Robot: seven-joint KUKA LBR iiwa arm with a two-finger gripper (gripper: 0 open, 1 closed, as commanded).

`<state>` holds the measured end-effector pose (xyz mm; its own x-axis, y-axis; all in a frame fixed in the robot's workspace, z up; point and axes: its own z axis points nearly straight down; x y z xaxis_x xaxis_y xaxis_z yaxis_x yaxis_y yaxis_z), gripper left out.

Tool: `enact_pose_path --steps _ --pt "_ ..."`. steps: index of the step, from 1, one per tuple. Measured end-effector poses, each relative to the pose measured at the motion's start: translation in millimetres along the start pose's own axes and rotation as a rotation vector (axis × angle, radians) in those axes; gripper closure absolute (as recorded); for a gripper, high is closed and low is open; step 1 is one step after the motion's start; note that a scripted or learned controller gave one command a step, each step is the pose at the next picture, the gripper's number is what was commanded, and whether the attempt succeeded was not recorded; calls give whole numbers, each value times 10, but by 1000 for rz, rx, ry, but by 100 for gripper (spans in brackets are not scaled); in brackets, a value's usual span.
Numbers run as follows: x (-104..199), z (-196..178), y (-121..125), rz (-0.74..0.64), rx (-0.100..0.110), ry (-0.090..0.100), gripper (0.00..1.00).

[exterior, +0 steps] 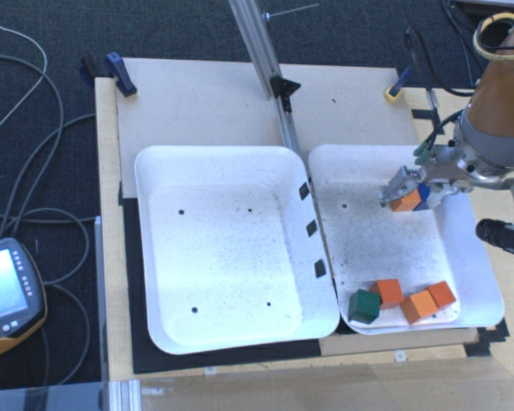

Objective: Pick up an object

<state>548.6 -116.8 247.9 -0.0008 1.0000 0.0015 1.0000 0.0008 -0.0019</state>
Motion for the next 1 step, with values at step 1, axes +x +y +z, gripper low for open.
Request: enact_pose_path --steps 1 --pt "-751 -15 190 6 -6 -6 0"
